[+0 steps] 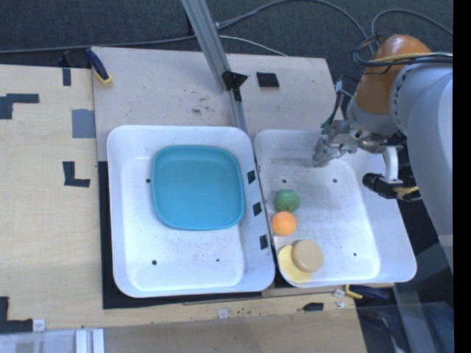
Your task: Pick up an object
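Nearest the lens, at the lower left corner of the right bin (383,259), a tan round object (307,256) rests on a pale yellow piece (288,268), with an orange ball (283,223) just above it and a green ball (287,200) beyond that, the two balls almost touching, all three lined up along the bin's left side. Grey and orange-banded, the KUKA arm (412,94) reaches in from the right, its gripper (324,153) hanging over the far part of the same bin, near the back wall and well apart from the green ball; nothing is visible between its tips, and how wide they stand cannot be told from this angle. Beside it, the left bin (132,271) holds a turquoise square plate (197,187) with rounded corners, lying flat toward the bin's far side. Both white bins sit side by side, touching, on a speckled tan counter (154,87), where a slanted metal pole (213,43) crosses down to the seam between them. Dark tape marks (72,173) dot the wooden surface at left, and a blue-and-yellow tool (98,67) lies at the counter's far left corner. Black cables (294,6) trail across the dark floor behind the counter.
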Tool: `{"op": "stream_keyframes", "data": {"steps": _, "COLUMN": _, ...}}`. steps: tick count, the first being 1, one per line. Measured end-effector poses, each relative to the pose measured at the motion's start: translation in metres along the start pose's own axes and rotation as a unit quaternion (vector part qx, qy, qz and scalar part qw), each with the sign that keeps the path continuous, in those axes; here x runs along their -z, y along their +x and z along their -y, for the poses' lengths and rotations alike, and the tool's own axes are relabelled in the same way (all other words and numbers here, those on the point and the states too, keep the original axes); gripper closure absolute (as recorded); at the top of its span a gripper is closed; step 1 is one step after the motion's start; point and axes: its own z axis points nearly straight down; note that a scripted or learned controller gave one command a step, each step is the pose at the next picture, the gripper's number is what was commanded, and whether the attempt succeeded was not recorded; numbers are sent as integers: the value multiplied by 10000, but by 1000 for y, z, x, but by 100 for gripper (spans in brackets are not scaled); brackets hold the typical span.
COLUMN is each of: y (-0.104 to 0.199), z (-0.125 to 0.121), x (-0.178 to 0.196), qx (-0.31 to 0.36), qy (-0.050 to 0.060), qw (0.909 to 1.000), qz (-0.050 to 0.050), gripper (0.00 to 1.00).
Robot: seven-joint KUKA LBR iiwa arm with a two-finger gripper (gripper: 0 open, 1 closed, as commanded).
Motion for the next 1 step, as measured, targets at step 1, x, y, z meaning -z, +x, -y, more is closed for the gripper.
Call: {"op": "stream_keyframes", "data": {"steps": 1, "y": 0, "z": -1, "x": 42, "qx": -5, "qy": -17, "qw": 10000, "qz": -1, "gripper": 100}}
